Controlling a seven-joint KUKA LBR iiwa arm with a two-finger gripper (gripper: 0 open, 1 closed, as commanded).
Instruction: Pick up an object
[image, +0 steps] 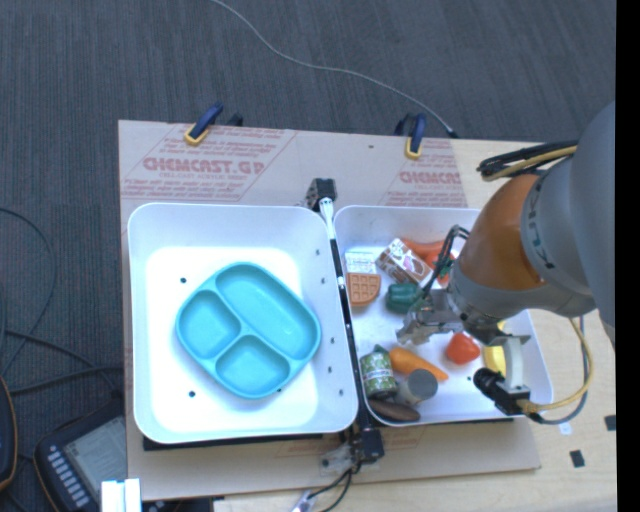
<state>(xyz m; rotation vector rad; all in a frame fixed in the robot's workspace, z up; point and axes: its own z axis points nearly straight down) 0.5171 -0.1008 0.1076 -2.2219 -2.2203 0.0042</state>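
Note:
My gripper (424, 322) hangs low over the middle of the right bin (537, 352), reaching in from the right. Just below it lies an orange carrot (408, 359), and a red tomato (462, 348) sits to its right. A dark green piece (402, 296) lies just up and left of the gripper. Further objects in this bin are a waffle (363, 291), a brown-and-white box (405, 262), a green can (378, 371), a grey cylinder (422, 385), a yellow piece (495, 357) and a dark brown item (398, 409). Nothing is visibly lifted.
The left bin (145, 300) holds a light blue divided plate (248, 329). A raised rim (338, 300) separates the two bins. The arm's orange band and grey body (520, 250) cover the right bin's far right side. Clamps (414, 135) sit on the board's back edge.

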